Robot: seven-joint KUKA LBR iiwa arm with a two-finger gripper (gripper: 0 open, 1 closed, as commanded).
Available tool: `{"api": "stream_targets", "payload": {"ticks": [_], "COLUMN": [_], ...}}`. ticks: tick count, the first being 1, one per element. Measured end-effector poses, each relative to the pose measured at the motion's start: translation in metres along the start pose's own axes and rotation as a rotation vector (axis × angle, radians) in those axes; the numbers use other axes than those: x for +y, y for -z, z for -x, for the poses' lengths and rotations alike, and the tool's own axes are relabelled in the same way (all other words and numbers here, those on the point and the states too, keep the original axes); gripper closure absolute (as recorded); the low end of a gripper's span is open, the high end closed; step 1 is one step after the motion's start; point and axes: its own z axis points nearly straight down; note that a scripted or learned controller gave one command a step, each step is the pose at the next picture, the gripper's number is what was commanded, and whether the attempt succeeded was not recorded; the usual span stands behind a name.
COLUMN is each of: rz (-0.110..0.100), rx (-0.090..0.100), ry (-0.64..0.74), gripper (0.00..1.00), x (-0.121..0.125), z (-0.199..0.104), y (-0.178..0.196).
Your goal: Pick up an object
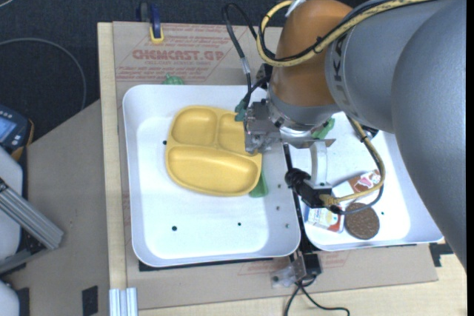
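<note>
To the left of the pincer (pixel 255 135) you see the yellow divided tray (pixel 209 152), lying flat in the left white bin (pixel 148 181); its right edge is just beside the pincer, maybe touching. A small green thing (pixel 258 187) shows under the tray's right corner, just below the pincer. You cannot tell if the pincer is apart or together, because the wrist hides it. To the right of the pincer, in the right bin (pixel 400 222), lie a round brown disc (pixel 362 223) and a small packet (pixel 361 182).
</note>
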Motion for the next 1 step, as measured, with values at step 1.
{"api": "stream_targets", "payload": {"ticks": [1], "rz": [0.017], "rx": [0.004], "ry": [0.003], "gripper": [1.0], "x": [-0.0389], "z": [0.0046], "y": [0.1724]}}
